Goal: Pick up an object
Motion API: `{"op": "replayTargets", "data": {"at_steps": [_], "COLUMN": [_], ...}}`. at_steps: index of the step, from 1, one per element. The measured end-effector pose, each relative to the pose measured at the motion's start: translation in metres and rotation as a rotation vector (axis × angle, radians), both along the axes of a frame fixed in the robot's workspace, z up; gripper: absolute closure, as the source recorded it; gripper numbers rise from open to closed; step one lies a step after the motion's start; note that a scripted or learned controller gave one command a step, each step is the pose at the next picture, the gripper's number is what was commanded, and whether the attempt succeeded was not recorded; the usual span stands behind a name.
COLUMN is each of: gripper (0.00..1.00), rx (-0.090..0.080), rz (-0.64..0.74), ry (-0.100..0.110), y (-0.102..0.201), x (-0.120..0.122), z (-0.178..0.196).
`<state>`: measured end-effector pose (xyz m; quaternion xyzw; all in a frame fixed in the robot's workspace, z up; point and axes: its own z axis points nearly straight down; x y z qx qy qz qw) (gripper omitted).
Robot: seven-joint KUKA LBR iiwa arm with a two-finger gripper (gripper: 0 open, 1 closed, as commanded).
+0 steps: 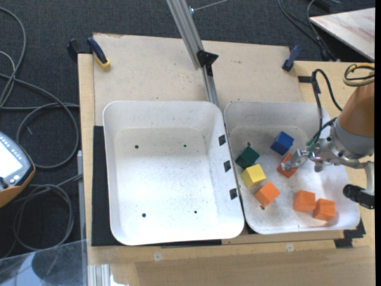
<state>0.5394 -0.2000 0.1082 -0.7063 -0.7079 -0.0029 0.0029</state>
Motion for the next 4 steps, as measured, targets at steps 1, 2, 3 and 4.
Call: {"op": "replayTargets", "data": {"at_steps": [1, 2, 3, 4], "gripper": [1.0, 1.0, 1.0, 1.0], "rx": [-0.008, -0.01, -0.011, -0.011], "rz": [0.0, 0.0, -0.001, 0.0], "ry": [-0.01, -0.004, -0.004, -0.004], "y": [-0.003, -0.002, -0.009, -0.014], "x": [0.003, 0.009, 0.006, 0.006], "z": [0.013, 0.056, 0.103, 0.146]}}
